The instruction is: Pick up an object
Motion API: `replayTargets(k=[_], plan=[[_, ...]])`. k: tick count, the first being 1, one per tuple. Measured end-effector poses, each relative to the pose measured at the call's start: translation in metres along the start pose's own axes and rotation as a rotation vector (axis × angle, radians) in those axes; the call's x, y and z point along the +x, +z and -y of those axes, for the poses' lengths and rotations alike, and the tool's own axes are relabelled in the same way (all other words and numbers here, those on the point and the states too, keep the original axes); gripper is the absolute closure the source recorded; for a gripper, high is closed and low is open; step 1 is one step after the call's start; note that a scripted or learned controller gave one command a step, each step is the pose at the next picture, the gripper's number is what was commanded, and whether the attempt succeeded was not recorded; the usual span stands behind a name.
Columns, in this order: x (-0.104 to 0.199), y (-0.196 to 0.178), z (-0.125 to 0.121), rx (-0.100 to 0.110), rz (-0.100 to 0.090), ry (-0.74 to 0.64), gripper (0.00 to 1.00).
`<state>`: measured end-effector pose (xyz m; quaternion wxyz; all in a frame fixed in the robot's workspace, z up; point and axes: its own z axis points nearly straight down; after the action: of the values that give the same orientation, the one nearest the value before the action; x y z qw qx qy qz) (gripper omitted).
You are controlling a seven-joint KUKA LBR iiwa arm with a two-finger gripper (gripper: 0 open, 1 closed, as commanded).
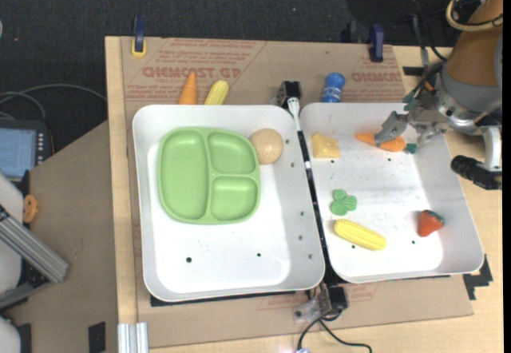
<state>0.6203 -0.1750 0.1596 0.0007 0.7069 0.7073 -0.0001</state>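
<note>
Nearest, in the right bin (447, 263), lie a corn cob (359, 235), a strawberry (429, 222) and a green leaf (343, 202). Left bin (160, 263) holds a green tray (209, 176) with a tan ball (267, 145) beside it. Farther back, cheese (325, 146), then my claw (393, 136) over an orange carrot (382, 140); whether it grips I cannot tell.

The right bin (447, 251) has open floor through its middle; a yellow block (325, 145) and carrot (382, 140) sit along the far edge, a green piece (343, 202) and corn (359, 235) near the left edge, a strawberry (430, 222) by the right edge. In the left bin (215, 267), a green tray (209, 174) and a ball (267, 145) fill the far half, leaving the near half open.
</note>
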Motion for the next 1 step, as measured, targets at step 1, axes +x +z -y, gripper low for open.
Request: replayTargets(k=[1], plan=[[-0.0456, 0.0761, -0.0193, -0.001, -0.015, 0.0, 0.0]])
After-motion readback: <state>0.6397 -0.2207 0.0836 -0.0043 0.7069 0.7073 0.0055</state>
